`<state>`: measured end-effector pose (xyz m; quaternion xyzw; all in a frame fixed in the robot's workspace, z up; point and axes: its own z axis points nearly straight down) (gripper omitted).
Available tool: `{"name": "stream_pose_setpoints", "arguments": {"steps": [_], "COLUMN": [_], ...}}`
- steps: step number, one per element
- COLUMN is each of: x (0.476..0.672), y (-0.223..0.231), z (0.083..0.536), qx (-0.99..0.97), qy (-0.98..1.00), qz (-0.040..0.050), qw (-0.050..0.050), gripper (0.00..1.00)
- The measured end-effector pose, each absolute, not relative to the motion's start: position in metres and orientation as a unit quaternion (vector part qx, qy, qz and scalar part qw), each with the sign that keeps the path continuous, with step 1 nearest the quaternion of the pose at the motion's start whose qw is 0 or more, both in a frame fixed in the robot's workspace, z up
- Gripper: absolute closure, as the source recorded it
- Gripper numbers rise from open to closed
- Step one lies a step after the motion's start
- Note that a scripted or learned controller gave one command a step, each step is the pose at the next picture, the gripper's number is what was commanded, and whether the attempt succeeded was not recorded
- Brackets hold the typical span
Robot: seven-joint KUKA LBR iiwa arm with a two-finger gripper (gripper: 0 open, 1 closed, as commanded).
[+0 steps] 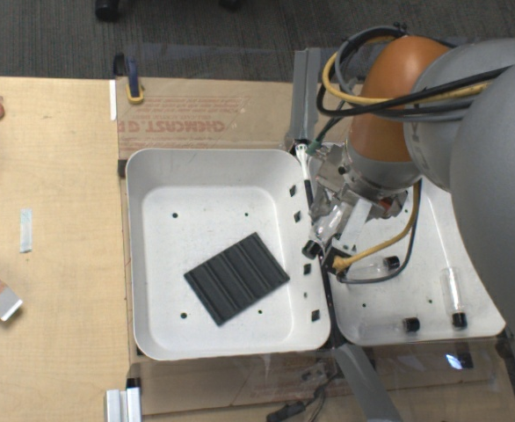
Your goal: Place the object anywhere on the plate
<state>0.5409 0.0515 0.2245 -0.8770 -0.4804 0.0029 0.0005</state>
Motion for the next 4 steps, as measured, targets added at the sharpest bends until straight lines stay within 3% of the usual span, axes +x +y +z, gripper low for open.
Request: {"name": "stream_pose_setpoints", "arguments": {"steps": [1, 2, 3, 4], "x": [0.548, 0.548, 0.614, 0.657], "y": [0.126, 0.126, 0.136, 0.194], "z": [0.189, 0.190, 0.191, 0.216], "qx": [-0.761, -0.761, -0.818, -0.866], "qy": [-0.648, -0.648, -0.576, -0.500], "qz": [0.0029, 0.0028, 0.0023, 0.0020], "qw": [0.001, 0.001, -0.001, -0.001], "gripper": [1.00, 0.00, 0.00, 0.00]}}
